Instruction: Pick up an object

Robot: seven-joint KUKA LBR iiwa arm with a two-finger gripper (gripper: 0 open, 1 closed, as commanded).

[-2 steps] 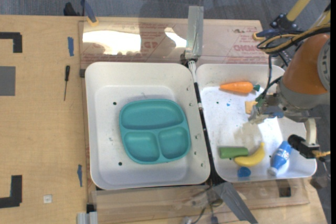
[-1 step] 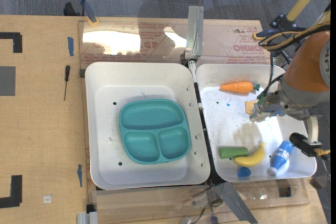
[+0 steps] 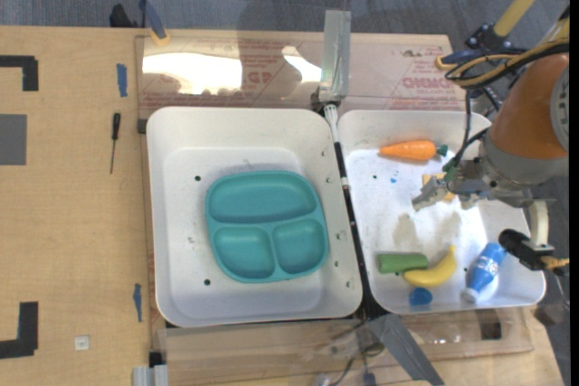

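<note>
At the far left, the desk (image 3: pixel 63 221) shows bare tan board with a few black marks and a thin dark screwdriver-like stick (image 3: pixel 114 140) lying near the left bin's corner. The left bin (image 3: pixel 172 149) holds a teal divided plate (image 3: pixel 266 223), lying flat near the bin's middle, with one long section toward the back and two smaller ones toward the front.

A metal post (image 3: pixel 336 50) stands behind the seam where the two bins meet. In the right bin (image 3: pixel 366 194), a carrot (image 3: pixel 409 151) lies on its side near the back wall, pointed end to the left. Near the front, a green block (image 3: pixel 403 262) lies just beside a banana (image 3: pixel 436 269), the two touching or nearly so, and a small blue piece (image 3: pixel 421 296) sits just in front of the banana by the front rim. A blue and white bottle (image 3: pixel 484 271) lies tilted toward the right front corner.

The tool (image 3: pixel 432 194) hangs over the middle of the right bin, between the carrot and the banana, with the grey arm and its orange band (image 3: pixel 534 108) reaching in from the right. It is blurred and seen from above, so I cannot tell whether it is wide or narrow; nothing can be made out between its tips. Yellow tubing and cables (image 3: pixel 488 50) run behind the arm.
</note>
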